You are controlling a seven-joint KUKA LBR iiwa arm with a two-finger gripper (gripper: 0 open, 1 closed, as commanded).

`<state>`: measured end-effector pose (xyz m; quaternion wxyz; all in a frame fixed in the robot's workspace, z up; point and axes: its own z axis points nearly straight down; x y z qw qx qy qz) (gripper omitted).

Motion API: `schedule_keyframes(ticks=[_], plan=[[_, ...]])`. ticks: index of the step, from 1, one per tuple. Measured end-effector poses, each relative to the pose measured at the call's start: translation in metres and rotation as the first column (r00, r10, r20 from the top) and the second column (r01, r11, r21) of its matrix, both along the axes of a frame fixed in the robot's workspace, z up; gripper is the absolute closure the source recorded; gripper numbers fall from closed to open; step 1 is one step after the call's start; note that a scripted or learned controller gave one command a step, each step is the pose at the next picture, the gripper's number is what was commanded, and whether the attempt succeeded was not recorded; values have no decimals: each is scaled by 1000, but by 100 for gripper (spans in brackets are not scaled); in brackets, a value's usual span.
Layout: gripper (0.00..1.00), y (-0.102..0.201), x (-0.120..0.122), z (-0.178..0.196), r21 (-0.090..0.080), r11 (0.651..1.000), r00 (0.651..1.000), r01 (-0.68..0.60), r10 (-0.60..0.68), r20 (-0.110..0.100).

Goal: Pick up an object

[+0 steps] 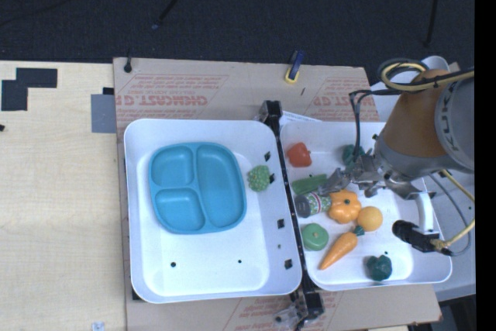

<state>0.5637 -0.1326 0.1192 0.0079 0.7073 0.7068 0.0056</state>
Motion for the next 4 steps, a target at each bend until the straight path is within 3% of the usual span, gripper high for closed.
schedule_keyframes(ticks=[1, 2, 3, 4], plan=[[100, -2, -1, 8, -1, 1000, 1000, 7, -7, -2], [100, -2, -10, 58, 3, 1000, 1000, 5, -5, -19], [100, -3, -9, 111, 3, 1000, 1000, -1, 1, -16], [100, 38, -43, 119, 6, 1000, 1000, -3, 3, -24]])
